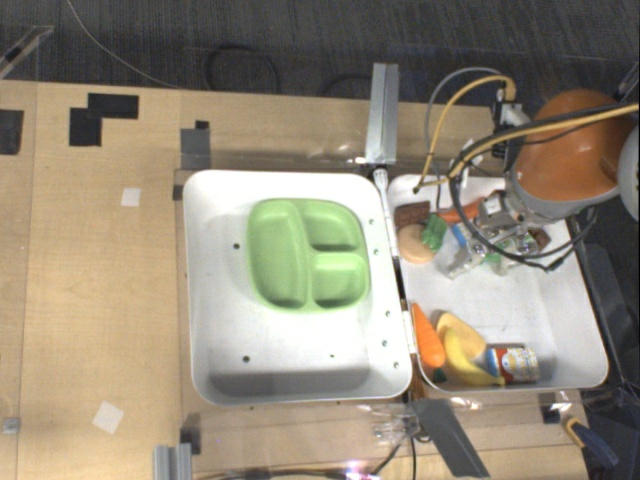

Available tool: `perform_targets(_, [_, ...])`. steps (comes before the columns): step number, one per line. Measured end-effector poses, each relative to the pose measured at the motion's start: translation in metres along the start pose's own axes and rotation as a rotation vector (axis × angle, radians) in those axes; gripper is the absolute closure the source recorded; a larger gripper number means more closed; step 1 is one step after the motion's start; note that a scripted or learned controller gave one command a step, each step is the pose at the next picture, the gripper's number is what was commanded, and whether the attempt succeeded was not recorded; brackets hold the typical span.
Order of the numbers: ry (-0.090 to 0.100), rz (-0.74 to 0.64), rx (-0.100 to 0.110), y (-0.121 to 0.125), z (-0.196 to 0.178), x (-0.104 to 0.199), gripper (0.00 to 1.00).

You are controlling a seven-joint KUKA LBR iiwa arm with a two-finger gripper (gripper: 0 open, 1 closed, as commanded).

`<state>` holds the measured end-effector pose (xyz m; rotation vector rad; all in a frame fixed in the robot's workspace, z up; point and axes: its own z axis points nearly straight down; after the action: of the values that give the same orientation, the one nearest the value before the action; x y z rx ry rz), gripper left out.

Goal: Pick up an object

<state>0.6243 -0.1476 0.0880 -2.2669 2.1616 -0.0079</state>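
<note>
Camera view, looking down at a slant: two white bins side by side; left bin (215, 368) carrying a green divided tray (305, 253); right bin (560, 318) carrying the small objects. Gripper (478, 240) low in the upper part of the right bin, under the orange band (565, 158) of the arm, in a tangle of cables; impossible to tell how it stands, blurred and partly hidden by the wrist. Just beside it, a small cluster: a brown block (410, 212), a round beige piece (415, 244), a green piece (434, 232), something orange-red (462, 211), a bluish clear piece (455, 253); nothing seen clearly held.

Near corner of the same bin, well apart from the gripper: a carrot (429, 338), a banana (462, 348), a small can (512, 363), lying close together, carrot touching the bin wall.

Probably toy food, so light and stiff plastic, smooth and a little slippery; easy to push away instead of lifting. Best taken across the narrow width, at the middle; can by its round sides, likely to roll; carrot difficult, too near the wall. Cluster pieces crowded, so risk of closing on two at once.
</note>
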Motion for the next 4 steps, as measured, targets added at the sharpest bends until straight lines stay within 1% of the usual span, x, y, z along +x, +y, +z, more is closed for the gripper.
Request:
perform_targets(1, [0.002, 0.035, 0.000, -0.014, 0.000, 0.051, 0.00])
perform_targets(2, [0.001, 0.117, 0.001, -0.047, 0.000, 0.017, 0.00])
perform_targets(3, [0.003, 0.055, 0.003, -0.045, -0.049, 0.060, 0.00])
perform_targets(4, [0.001, -0.061, -0.001, -0.029, 0.000, 0.029, 0.00])
